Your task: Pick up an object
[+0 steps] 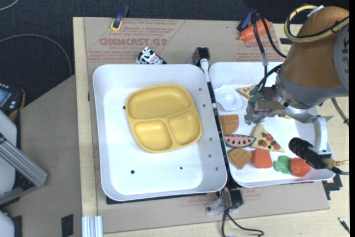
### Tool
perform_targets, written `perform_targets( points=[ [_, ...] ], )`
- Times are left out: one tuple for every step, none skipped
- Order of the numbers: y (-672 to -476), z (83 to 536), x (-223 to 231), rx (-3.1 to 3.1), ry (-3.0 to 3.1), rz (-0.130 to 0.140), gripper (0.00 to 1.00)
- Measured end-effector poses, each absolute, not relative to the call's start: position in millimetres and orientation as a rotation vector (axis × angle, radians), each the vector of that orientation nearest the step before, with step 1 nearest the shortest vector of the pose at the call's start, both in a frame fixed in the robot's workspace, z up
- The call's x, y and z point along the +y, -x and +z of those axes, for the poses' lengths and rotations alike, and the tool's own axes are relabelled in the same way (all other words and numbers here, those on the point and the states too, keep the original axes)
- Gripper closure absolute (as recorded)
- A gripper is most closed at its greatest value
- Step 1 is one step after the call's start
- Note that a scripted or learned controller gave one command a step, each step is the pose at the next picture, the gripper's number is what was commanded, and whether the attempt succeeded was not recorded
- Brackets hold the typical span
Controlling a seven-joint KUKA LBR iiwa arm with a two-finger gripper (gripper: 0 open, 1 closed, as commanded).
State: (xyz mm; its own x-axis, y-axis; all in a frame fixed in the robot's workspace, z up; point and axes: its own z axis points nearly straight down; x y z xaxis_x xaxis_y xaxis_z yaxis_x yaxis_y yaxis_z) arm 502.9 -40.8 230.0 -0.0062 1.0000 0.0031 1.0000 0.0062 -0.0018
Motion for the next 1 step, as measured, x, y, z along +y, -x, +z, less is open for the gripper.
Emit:
perform_targets(
  points=[
    [-488.9,235.8,8.7,-2.224,2.212,0.001,1.00]
  ],
)
